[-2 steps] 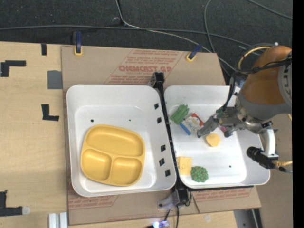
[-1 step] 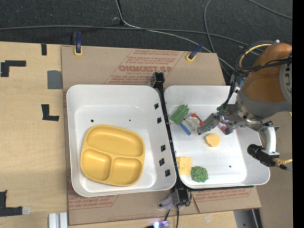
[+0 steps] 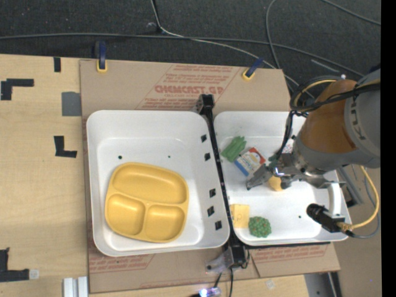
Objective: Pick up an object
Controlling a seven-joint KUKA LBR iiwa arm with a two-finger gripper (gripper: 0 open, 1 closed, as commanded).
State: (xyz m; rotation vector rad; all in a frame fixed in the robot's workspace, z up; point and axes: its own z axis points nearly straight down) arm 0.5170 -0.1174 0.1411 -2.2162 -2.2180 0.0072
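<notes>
Objects for picking lie in the right bin [image 3: 322, 232], where the arm [image 3: 337, 132] reaches in from the right. A green leafy-looking piece [image 3: 234, 147] sits near the bin's upper left, and just beside it to the lower right lies a small red and white packet [image 3: 250, 161]. A yellow square block [image 3: 240, 215] rests near the bin's lower left corner, with a knobbly green ball [image 3: 260, 226] touching or just beside it on the right. A small yellow item [image 3: 276, 184] shows right under the wrist, partly hidden by it.

The tool [image 3: 258, 180] hangs low over the bin, between the packet and the small yellow item, its dark fingers pointing left and down. I cannot tell whether they are spread or closed, and nothing is plainly seen between them.

In the left bin [image 3: 99, 135] lies a yellow divided tray [image 3: 147, 201] with three compartments. Both bins stand on a cardboard sheet [image 3: 185, 85] on the bench [image 3: 37, 184].
</notes>
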